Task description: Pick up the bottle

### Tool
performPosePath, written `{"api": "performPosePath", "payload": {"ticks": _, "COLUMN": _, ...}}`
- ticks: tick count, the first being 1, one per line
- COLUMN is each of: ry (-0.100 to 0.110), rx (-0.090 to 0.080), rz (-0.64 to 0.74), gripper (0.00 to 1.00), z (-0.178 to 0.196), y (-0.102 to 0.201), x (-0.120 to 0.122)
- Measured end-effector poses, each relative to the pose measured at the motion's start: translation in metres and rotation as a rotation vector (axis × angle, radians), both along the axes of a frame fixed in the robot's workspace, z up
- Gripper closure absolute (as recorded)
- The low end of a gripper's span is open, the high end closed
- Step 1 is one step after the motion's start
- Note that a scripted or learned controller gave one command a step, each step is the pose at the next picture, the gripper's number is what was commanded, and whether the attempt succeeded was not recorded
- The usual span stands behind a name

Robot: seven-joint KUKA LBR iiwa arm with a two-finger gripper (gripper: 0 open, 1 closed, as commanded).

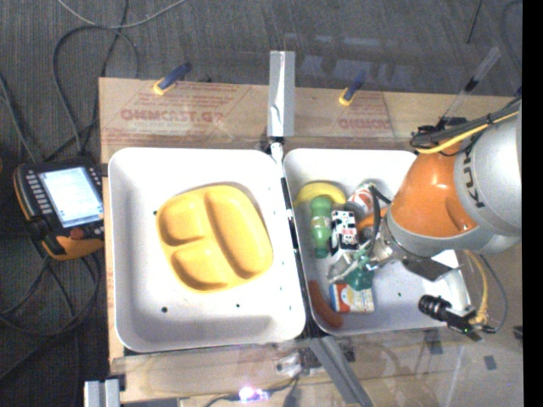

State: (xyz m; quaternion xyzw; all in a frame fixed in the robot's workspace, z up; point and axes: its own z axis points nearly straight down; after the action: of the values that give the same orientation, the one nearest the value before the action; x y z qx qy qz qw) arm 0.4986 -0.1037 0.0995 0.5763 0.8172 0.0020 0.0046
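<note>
A small green bottle [319, 232] lies in the right bin [399, 161] near its left wall, just below a yellow fruit [321, 195]. My gripper [356, 259] hangs low over the clutter a little to the right of and below the bottle, over a teal object [365, 271]. The orange band of the arm [428, 203] hides part of the bin behind it. Nothing can be made out held at the gripper's tip.
Around the bottle lie a black-and-white box [344, 227], a red-and-white can [361, 200], a small carton [350, 298] and a red sausage-shaped item [326, 305]. The left bin [136, 176] holds a yellow divided tray [214, 237]. A pendant [61, 197] sits far left.
</note>
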Motion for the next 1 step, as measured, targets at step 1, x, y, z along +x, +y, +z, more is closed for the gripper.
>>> {"api": "performPosePath", "payload": {"ticks": 1, "ry": 0.012, "rx": -0.001, "rz": -0.079, "gripper": 1.00, "z": 0.1577, "y": 0.0263, "x": 0.0418}}
